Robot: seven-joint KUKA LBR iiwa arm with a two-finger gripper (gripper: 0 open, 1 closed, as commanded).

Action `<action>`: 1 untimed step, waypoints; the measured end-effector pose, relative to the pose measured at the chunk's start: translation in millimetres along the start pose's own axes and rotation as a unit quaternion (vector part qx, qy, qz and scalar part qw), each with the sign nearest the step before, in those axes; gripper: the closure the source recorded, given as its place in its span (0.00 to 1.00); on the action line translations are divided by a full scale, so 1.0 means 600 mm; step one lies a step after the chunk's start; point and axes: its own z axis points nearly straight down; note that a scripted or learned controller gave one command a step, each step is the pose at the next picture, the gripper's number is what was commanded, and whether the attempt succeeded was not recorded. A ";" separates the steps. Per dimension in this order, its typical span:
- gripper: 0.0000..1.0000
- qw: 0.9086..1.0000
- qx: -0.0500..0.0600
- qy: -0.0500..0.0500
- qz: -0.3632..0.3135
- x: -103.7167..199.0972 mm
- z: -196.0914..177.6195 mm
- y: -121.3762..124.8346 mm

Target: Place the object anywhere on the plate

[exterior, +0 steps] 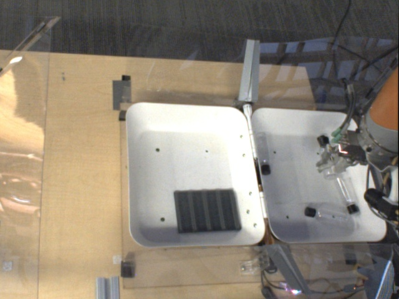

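Observation:
The plate [207, 210] is a dark, ridged rectangle lying flat in the near part of the left bin [187, 129]. My gripper [337, 167] hangs over the right bin [293, 185], near its right side, far from the plate. A small black object [310, 212] with a clear piece beside it lies on the right bin's floor, near the front, below and left of the gripper. Another small black piece [265, 167] sits against that bin's left wall. I see nothing clearly held by the gripper.
A raised divider [254, 167] separates the two bins. A metal post [249, 70] stands behind the divider. Cables [349, 61] trail at the back right, and the arm's orange band [383, 111] is at the right edge.

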 end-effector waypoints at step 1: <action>1.00 1.000 0.002 0.000 0.010 0.089 0.090 0.059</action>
